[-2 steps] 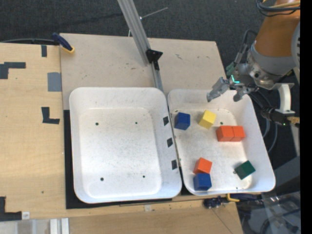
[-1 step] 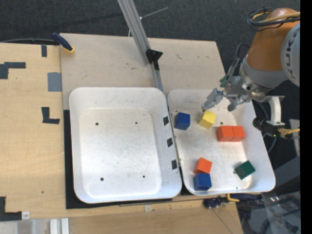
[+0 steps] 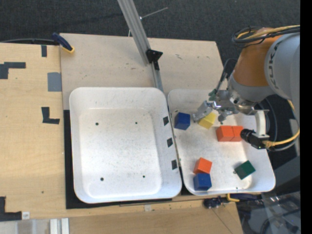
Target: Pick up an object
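From the camera view, the grey arm with its orange band reaches in from the right, and the pincer point(image 3: 208, 112) hangs over the upper part of the right bin point(image 3: 258, 179). Its metal fingers are clamped on a small yellow block point(image 3: 207, 120), which sits between the tips, tilted, with its long axis running from lower left to upper right and one corner pointing down toward the bin floor. The block looks smooth and matte, a short boxy shape.

Just left of the pincer lies a blue cube point(image 3: 182, 121), flat-faced and matte, close to the bin's left wall. Below and to the right of the pincer rests an orange brick point(image 3: 229, 133), oblong, its long axis lying roughly left to right. Well below the pincer sit a small orange cube point(image 3: 203, 165) and, touching it from beneath, a second blue cube point(image 3: 202, 181). Down and to the right, near the bin's lower corner, is a dark green cube point(image 3: 244, 169), turned at an angle.

Far to the left of the pincer stands the left bin point(image 3: 78, 106), shallow white plastic with rounded corners and a speckled floor. Both bins rest on the pale wooden bench point(image 3: 97, 62)
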`<state>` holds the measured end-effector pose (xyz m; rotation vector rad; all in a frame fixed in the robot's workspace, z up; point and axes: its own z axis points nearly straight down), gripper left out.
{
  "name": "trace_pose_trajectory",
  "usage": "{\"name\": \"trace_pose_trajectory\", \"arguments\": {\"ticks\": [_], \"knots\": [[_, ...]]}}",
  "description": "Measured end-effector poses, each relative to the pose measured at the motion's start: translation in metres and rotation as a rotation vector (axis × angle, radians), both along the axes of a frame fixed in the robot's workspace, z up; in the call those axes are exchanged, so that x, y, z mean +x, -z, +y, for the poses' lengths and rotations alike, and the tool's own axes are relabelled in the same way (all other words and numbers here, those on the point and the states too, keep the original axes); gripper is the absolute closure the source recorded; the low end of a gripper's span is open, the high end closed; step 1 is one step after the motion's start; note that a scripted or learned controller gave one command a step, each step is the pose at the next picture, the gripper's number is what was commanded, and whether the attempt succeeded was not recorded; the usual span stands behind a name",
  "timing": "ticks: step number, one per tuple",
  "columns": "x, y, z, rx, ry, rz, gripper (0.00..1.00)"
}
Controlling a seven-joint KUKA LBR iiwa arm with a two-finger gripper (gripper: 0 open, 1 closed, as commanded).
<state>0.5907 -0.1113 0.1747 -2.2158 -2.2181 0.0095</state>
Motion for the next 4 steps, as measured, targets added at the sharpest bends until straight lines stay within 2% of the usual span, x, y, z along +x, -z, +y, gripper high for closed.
{"name": "trace_pose_trajectory", "arguments": {"ticks": [1, 2, 4], "knots": [[0.001, 0.051, 0.01, 0.0, 0.0, -0.002, 0.0], [0.002, 0.038, 0.01, 0.0, -0.001, -0.006, 1.0], [0.005, -0.075, 0.002, -0.001, 0.0, -0.013, 1.0]]}}
